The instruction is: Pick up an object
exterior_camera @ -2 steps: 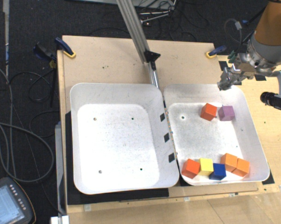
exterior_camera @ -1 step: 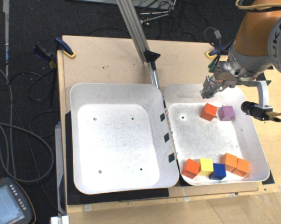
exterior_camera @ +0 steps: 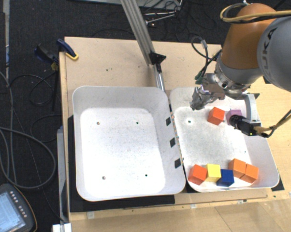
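Camera view, looking down at a slant on my wooden table, shows two shallow white plastic bins side by side: the left bin, and the right bin, where all the pickable things lie. My dark two-finger tool hangs at the far end of the right bin, near its back left corner, below my grey wrist and the orange band. It is small and dark against the white plastic, and I cannot tell how it is set; nothing shows in its grip. Just beside it, toward the bin's right side, sits a small orange wooden cube, resting on the bin floor and apart from the tool by a narrow strip of white. Near that cube lies a small pink block, partly covered by the black fitting on my wrist cable. Along the near edge of the right bin a cluster waits well apart from me: an orange-red cube, a yellow cube, a blue cube and two more orange cubes touching one another. By my judgement the task is at its early stage: I am down at the bin and close to a candidate, but no object is lifted or held. What is left is the grasp itself and the lift clear of the bin.
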{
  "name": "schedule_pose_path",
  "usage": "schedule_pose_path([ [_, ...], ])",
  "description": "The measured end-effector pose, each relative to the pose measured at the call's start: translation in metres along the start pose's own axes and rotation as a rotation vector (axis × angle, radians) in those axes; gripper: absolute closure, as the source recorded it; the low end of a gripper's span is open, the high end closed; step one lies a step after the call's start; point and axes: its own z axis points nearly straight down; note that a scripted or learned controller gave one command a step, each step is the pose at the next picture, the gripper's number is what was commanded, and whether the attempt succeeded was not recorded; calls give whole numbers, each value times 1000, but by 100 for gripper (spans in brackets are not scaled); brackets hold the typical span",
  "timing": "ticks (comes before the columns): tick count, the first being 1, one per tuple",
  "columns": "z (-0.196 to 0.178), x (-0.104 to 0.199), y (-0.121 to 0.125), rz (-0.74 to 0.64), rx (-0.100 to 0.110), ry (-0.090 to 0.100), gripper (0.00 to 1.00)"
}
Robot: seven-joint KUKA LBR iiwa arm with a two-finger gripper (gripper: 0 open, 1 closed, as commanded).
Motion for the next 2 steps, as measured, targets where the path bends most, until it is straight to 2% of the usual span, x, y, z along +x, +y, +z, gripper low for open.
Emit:
schedule_pose_path([
  [1,13,51,-14,0,0,0,100],
  [2,0,104,-34,-1,-2,1,100],
])
